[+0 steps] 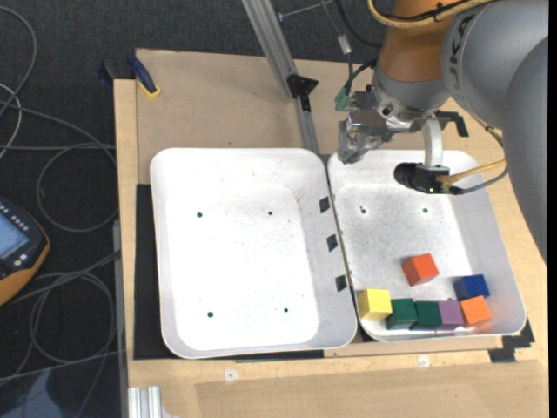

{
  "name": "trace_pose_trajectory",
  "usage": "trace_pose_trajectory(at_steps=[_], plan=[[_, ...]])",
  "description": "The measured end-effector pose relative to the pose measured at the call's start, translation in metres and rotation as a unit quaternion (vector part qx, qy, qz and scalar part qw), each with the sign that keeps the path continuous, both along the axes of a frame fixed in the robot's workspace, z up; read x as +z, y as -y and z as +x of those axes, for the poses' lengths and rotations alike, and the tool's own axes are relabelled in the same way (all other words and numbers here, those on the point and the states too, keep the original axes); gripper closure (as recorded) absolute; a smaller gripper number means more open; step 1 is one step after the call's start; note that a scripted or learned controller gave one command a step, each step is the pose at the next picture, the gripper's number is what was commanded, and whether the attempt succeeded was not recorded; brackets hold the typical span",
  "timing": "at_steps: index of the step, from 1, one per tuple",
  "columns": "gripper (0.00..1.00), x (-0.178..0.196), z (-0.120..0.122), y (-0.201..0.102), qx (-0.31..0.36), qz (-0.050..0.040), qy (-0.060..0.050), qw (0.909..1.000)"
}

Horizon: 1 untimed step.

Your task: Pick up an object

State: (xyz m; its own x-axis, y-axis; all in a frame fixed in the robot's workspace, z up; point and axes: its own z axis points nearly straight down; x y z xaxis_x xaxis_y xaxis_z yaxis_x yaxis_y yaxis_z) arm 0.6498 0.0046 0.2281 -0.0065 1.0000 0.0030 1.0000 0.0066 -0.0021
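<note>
Pincer (352, 151) is hanging over the far edge of the right bin (500, 259), near the divide with the left bin (174, 233); can't tell its opening state from this angle, and nothing is showing in it.

Candidates are all sitting at the bin's near end, well apart from the pincer: orange-red cube (420, 268) standing alone, then a packed row of yellow cube (376, 302), two green, purple, orange, blue behind.

Judgement: going for the orange-red one is making most sense, with free space on all sides. Centre over it, align with its faces, descend straight. The row is risking jamming against neighbours and bin wall.
</note>
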Motion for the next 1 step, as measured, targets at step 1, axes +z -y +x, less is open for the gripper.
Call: trace_pose_trajectory(at_steps=[1], plan=[[1.0,0.0132,-0.01,-0.0493,0.0,0.0001,0.001,1.0]])
